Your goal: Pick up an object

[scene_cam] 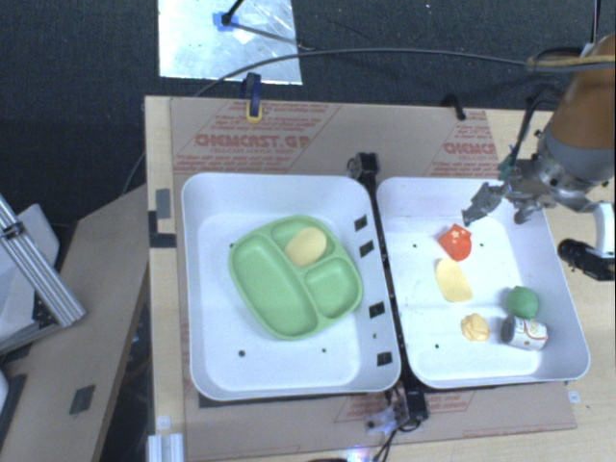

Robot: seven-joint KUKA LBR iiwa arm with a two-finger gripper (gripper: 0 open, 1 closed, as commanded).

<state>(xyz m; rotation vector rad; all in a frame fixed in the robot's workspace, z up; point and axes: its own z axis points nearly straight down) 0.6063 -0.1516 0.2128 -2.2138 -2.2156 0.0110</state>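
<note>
From above, we see the gripper [500, 203] over the far part of the right bin [568, 301], its fingers spread open and holding nothing. Just beside it lies a red toy [455, 242], with a yellow piece [452, 281], a green ball [523, 301] and a small can [525, 333] nearer us. In the left bin [207, 287] we see a green tray [289, 277] holding a yellow lump [307, 246].

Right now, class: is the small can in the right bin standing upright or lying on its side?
On its side. The can lies lengthwise on the floor of the right bin, just below the green ball.
</note>
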